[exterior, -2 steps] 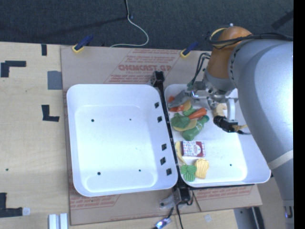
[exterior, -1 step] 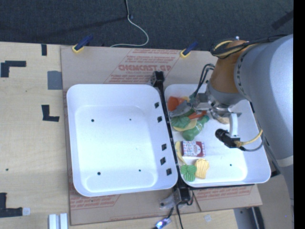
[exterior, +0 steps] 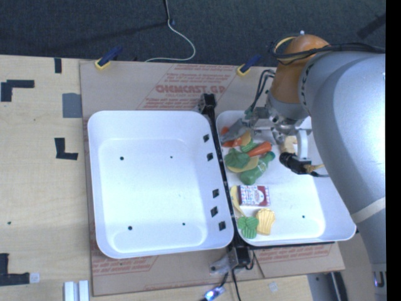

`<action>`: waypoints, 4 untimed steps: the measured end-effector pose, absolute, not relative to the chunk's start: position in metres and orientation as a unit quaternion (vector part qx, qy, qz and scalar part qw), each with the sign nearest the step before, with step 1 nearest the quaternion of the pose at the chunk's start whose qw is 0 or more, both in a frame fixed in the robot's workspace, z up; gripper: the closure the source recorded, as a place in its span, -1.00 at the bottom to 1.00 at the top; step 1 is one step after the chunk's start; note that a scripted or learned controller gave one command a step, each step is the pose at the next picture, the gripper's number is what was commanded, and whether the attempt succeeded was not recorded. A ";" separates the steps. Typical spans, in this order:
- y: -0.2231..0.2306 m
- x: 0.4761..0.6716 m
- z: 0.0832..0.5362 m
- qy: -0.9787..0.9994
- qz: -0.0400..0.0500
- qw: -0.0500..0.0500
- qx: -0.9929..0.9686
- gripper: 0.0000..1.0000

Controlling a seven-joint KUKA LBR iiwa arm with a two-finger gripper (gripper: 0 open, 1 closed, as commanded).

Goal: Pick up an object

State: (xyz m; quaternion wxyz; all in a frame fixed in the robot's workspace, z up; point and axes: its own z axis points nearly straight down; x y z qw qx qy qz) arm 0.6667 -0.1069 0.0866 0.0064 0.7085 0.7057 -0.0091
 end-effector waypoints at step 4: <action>-0.108 0.585 0.088 0.703 -0.001 0.011 0.711 -1.00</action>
